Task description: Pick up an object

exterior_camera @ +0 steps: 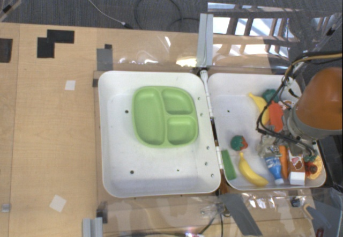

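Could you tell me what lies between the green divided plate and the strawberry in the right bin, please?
In the camera view, between the green divided plate and the strawberry lie bare bin floor and the two bins' adjoining rims; nothing else.

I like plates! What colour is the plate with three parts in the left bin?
Light green plate, seen in the camera view.

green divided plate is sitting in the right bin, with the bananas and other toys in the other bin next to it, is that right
Not quite. The camera view shows the green divided plate in the left bin, not the right one. The rest holds: the bananas and other toys lie in the other bin, the right bin, next to it.
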`<act>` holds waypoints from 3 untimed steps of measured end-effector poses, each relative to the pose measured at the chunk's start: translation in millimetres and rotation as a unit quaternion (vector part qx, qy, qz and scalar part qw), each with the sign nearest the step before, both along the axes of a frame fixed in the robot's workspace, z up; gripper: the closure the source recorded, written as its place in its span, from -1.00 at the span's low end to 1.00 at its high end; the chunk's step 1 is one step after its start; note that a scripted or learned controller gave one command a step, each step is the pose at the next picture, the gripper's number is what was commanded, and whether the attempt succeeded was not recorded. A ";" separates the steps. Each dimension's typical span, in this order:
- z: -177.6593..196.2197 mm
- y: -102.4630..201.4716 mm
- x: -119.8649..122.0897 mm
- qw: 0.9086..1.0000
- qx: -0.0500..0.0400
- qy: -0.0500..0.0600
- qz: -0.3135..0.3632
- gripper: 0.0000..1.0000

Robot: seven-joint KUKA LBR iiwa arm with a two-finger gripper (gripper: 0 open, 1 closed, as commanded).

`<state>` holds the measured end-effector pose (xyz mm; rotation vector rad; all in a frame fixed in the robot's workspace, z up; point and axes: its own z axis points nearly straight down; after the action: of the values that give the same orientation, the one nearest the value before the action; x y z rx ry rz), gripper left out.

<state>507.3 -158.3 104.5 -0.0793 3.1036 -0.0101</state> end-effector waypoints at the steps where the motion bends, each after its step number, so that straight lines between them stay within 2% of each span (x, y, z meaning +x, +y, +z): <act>1: -0.5 0.4 -0.3 1.000 0.000 0.001 0.000 -1.00; 2: -13.7 64.0 13.4 1.000 0.002 0.009 0.005 -1.00; 3: -14.1 38.8 25.4 0.997 0.001 0.010 0.082 -1.00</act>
<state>532.7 -119.5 90.4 -0.3363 3.1061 -0.0018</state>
